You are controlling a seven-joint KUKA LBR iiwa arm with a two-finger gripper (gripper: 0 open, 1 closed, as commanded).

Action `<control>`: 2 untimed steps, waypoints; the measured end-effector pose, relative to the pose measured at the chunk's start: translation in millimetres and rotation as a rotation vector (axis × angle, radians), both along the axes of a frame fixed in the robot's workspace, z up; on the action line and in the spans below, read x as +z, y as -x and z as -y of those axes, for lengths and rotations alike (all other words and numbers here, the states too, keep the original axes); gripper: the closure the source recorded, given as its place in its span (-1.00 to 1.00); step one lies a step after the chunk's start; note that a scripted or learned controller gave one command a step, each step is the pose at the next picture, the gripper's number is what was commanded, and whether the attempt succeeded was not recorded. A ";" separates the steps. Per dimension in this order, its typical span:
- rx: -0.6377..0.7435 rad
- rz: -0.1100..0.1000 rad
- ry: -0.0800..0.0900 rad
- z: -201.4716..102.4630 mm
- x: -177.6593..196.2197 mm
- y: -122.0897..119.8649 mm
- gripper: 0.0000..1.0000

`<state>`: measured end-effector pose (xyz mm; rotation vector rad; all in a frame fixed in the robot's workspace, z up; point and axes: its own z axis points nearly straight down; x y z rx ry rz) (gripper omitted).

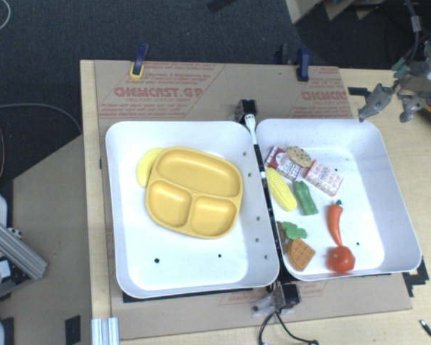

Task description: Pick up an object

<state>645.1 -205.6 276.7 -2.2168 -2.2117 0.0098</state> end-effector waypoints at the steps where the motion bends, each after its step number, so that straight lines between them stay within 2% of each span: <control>1: 0.002 0.012 0.003 -0.4 7.2 -2.1 -1.00; 2: 0.002 0.005 0.002 7.6 -51.9 -3.2 -1.00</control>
